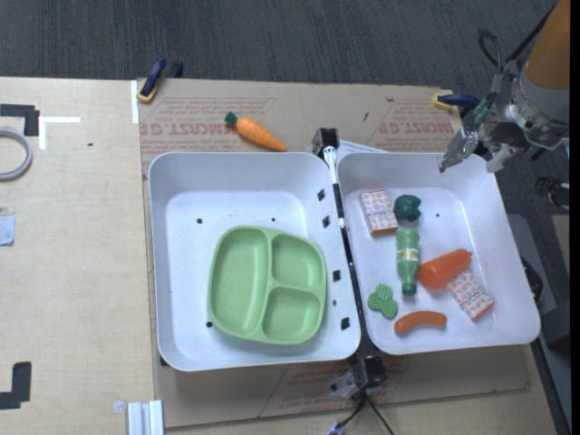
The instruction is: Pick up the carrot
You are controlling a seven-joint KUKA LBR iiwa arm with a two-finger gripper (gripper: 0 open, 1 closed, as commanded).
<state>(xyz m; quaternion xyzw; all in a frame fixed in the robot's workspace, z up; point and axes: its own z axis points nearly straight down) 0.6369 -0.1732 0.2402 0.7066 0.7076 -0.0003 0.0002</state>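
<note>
My gripper [471,146] hovers over the far right corner of the right bin [521,284], jaws apart and holding nothing; the carrot [256,131] lies on the cardboard [299,116] behind the left bin [177,243]

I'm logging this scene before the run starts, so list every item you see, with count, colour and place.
carrot: 1, orange with green top, on the cardboard behind the left bin
left bin: 1, white, left half of the bench
divided plate: 1, light green, inside the left bin
right bin: 1, white, beside the left bin
snack packets: 2, red and white, right bin
bottle: 1, green, middle of the right bin
broccoli: 1, dark green, above the bottle
leafy piece: 1, green, near the right bin's front
orange block: 1, right of the bottle
sausage: 1, orange-red, front of the right bin
clamps: 2, blue and yellow, cardboard's rear edge
gripper: 1, grey, over the right bin's back right corner
</note>
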